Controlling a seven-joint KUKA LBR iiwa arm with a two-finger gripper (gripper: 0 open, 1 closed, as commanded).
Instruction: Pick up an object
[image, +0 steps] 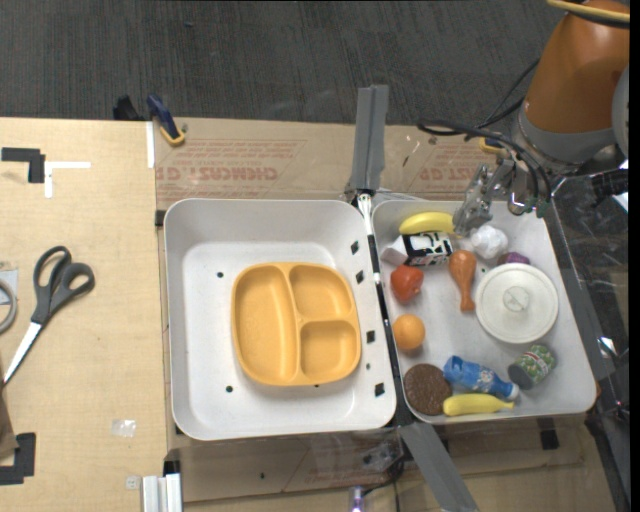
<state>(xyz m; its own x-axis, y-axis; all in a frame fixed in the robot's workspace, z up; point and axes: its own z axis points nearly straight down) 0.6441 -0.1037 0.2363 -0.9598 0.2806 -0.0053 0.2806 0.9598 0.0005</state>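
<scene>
The hand (474, 212) hangs over the upper edge of the right bin (560, 400), at about one o'clock from that bin's centre; whether its fingers are apart or together cannot be told, and nothing is visibly held between them. The grey arm (580, 80) with its orange band rises from it toward two o'clock.

Just at seven o'clock from the hand lies a yellow banana (426, 221), with a black-and-white toy car (428, 247) directly below it. At five o'clock from the hand sits a crumpled white ball (489, 241), and below that an orange drumstick (464, 277) stands lengthwise. A red tomato-like piece (406, 283) is at nine o'clock from the drumstick, an orange ball (408, 331) below it. A white round lid (516, 302) fills the bin's three o'clock side. Along the bin's six o'clock edge lie a brown disc (427, 388), a blue toy (478, 377), a second yellow banana (478, 405) and a green patterned can (536, 364).

The left bin (190, 330) holds a yellow divided plate (296, 323). Scissors (50, 290) lie on the surface (80, 400) at nine o'clock.
</scene>
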